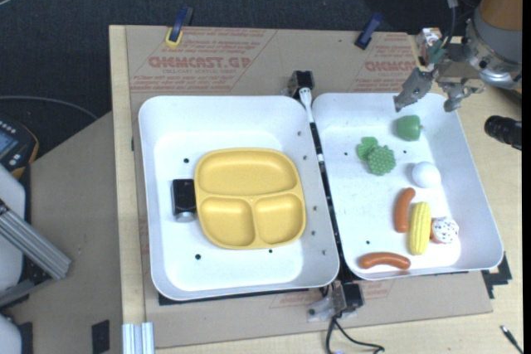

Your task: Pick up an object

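Gripper [431,94] spread apart above right bin [473,178]: 2 sausages [404,210], 1 corn [420,227], 1 egg [426,174].

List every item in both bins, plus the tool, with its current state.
tool: open, above the green pepper
yellow tray: flat in left bin
green pepper: loose
broccoli: loose
white egg: loose
corn: lying against a sausage
sausage: lying near front rim
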